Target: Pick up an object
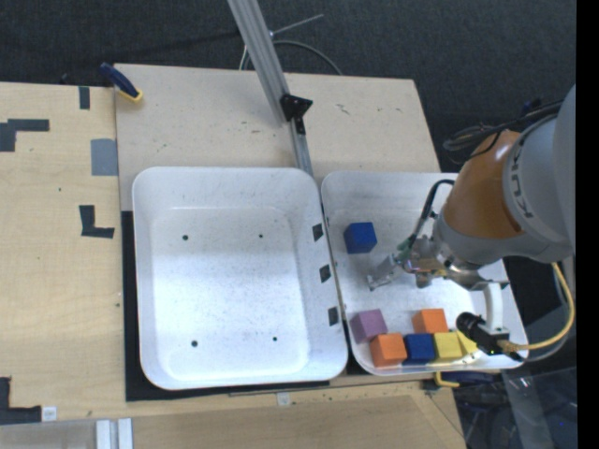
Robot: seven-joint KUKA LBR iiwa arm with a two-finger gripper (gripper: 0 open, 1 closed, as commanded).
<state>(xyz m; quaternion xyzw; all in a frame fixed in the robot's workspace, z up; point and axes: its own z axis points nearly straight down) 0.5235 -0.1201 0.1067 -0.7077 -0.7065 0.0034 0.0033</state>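
Grey two-finger gripper [382, 274] hovers low over the right white plastic bin [393, 193], just below a blue cube [359, 237]; its fingers look parted and hold nothing, so the pick appears not yet made.

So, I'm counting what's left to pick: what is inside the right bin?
Inside the right bin: a blue cube alone, then a purple cube, two orange cubes, a blue one and a yellow one. The arm covers the bin's right part.
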